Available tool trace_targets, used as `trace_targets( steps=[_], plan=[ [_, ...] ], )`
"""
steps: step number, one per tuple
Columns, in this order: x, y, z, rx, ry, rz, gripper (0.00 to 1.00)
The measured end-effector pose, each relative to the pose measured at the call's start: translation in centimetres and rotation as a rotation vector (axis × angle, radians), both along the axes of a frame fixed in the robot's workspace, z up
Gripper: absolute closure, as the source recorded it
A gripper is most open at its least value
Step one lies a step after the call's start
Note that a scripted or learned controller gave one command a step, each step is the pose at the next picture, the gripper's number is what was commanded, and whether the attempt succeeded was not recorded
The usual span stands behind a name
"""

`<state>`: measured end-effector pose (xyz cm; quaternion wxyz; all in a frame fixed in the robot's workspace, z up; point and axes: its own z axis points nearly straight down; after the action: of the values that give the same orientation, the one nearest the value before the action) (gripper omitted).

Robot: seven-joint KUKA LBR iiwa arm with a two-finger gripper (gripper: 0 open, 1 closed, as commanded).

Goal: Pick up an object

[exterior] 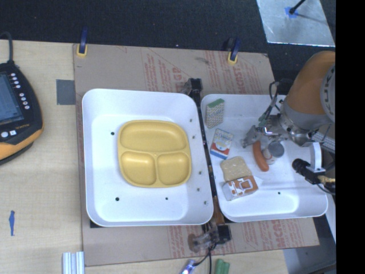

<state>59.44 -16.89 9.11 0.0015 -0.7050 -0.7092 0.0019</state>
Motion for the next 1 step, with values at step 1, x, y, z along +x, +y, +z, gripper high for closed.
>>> trace_targets(
  steps=[1],
  plan=[
    [0.02, -0.14, 1.07, -0.002, 0.001, 0.003, 1.00]
  ],
)
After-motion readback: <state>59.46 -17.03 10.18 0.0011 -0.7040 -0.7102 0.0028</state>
